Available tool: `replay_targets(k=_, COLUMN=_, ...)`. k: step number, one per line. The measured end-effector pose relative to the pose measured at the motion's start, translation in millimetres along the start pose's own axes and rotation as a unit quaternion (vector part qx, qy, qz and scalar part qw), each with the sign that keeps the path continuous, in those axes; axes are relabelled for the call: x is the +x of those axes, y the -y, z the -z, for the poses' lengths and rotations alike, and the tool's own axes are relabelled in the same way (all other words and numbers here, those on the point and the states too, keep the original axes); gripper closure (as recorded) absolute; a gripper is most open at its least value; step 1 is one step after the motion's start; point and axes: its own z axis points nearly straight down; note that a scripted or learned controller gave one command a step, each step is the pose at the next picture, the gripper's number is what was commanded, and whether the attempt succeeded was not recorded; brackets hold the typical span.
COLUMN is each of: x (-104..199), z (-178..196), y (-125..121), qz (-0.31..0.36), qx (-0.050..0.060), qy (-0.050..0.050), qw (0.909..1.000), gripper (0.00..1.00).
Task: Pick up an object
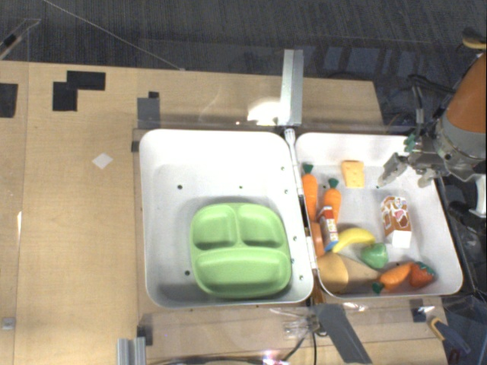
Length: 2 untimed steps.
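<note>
reaching in from the right, the claw (405,167) hangs spread and unladen over the right bin (449,238) of toy food, near a cheese wedge (352,173). a green divided plate (240,249) fills the left bin (163,204) on the pale wooden desk (68,226); dark carpet (190,14) lies beyond.

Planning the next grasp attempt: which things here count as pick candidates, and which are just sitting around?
Part of the job:
end effector
cheese wedge
carrots
banana
snack packet
potato
right bin

Just lying about:
green divided tray
left bin
</note>
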Motion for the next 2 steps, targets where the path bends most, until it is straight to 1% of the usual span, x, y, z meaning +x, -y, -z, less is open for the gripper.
replay_targets(k=1, x=-9.7, z=-91.1, y=21.7, qz=-0.032, qx=0.0, qy=0.0, qw=0.9995, gripper=0.0)
replay_targets(k=2, x=-9.1, z=-79.7, y=20.0, qz=-0.031, qx=-0.002, qy=0.0, qw=0.9995, gripper=1.0)
